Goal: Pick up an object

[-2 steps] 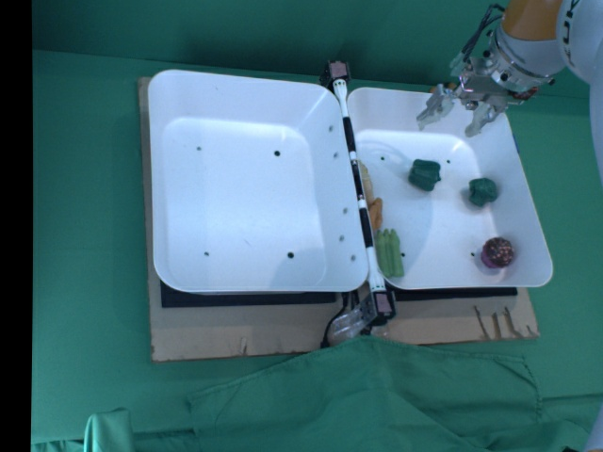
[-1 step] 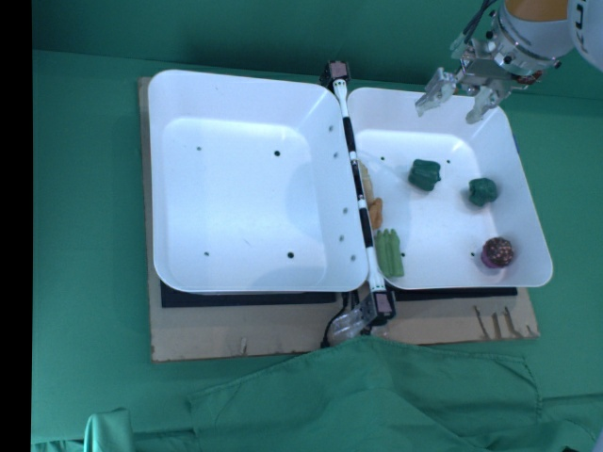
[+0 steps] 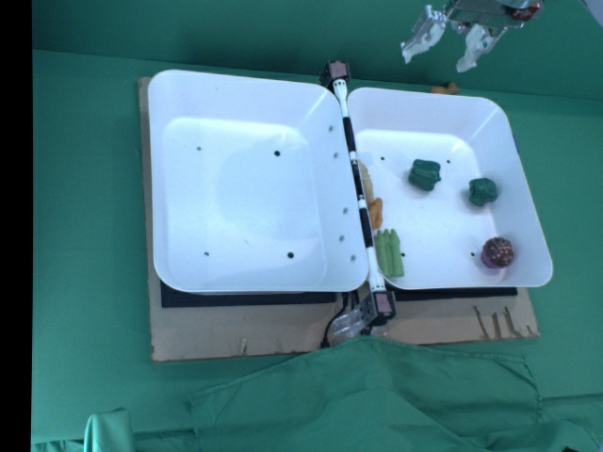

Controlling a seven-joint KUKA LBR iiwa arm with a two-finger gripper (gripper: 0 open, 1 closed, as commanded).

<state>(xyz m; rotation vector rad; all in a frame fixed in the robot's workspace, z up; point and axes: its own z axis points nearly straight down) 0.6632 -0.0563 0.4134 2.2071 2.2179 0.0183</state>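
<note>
Green cloth covers the bench (image 3: 85, 205), where a flat brown cardboard sheet (image 3: 188, 342) carries two shallow white plastic bins side by side. One large left bin (image 3: 188, 92) sits against the right bin (image 3: 513, 139), a black-and-white striped bar (image 3: 350, 149) running between them. Above the right bin's far edge hangs the silver two-finger claw (image 3: 450, 47), its fingers spread apart with nothing between them. Inside the right bin lie a green bundle of beans (image 3: 389, 252) near the bar, an orange piece (image 3: 375, 212) beside it, two dark green peppers (image 3: 424, 173) (image 3: 482, 191), and a small dark red round berry (image 3: 497, 251).
</note>
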